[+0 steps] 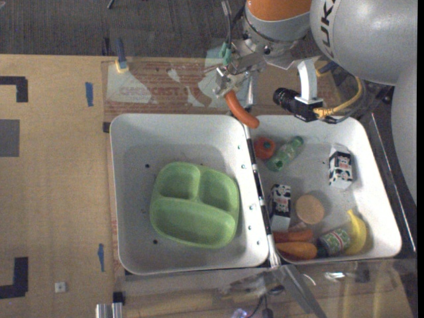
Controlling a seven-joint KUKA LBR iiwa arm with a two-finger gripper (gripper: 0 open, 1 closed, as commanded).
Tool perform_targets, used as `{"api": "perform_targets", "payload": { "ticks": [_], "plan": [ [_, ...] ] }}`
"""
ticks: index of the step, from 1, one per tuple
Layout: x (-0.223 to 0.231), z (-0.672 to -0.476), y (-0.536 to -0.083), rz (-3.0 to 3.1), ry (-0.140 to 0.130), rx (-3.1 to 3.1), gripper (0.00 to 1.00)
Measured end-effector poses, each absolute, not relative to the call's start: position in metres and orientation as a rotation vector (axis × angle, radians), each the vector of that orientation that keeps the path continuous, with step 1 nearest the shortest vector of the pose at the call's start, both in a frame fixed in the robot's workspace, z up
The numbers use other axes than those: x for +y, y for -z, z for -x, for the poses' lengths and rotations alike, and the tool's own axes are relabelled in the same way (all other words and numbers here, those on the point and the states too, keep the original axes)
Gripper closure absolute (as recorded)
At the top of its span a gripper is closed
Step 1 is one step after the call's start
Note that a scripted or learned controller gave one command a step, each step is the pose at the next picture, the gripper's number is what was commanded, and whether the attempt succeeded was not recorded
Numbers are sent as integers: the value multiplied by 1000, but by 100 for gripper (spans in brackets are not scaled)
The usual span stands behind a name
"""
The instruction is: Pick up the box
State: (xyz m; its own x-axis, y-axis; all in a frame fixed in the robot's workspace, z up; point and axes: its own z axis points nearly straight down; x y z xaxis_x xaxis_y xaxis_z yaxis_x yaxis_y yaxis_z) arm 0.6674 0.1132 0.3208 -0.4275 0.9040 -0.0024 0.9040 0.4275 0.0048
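Against the right bin's right wall: 1 small box, white with black cow-patch print, upright; a 2nd like box by the left wall. Above the bins' divider, the gripper grips an orange sausage.

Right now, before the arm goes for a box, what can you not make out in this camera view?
- Camera view: the gripper is blurred; whether it grips the orange sausage below it cannot be told.
- Camera view: the print on the right box and the left box is too small to read.
- Camera view: the arm is cut off by the top and right edges.
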Motion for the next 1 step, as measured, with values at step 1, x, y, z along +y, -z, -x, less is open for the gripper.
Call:
{"api": "perform_targets", "payload": {
  "ticks": [1],
  "plan": [
    [175,-666,-226,-1604,0,2701,100]
  ]
}}
